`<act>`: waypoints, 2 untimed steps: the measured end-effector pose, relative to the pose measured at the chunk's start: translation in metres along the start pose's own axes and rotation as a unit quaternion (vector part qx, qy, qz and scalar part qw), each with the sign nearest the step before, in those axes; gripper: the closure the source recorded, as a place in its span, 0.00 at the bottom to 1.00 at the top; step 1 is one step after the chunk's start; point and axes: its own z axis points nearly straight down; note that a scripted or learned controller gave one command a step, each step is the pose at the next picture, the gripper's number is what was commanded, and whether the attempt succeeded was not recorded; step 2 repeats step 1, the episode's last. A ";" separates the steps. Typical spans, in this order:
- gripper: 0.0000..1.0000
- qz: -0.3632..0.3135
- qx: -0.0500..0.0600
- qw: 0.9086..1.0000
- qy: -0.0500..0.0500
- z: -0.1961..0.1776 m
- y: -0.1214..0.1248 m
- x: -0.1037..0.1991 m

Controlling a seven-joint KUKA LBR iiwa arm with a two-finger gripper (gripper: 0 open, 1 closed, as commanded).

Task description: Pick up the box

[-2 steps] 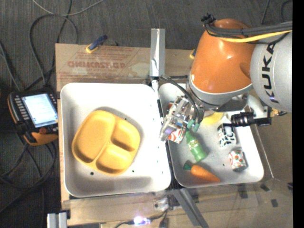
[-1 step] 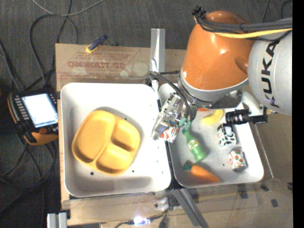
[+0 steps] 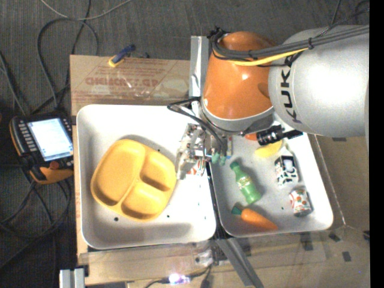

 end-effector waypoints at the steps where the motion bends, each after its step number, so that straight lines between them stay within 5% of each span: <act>1: 1.00 -0.149 0.000 0.989 -0.002 -0.098 -0.062 -0.017; 2: 1.00 -0.149 0.000 0.989 -0.002 -0.098 -0.062 -0.017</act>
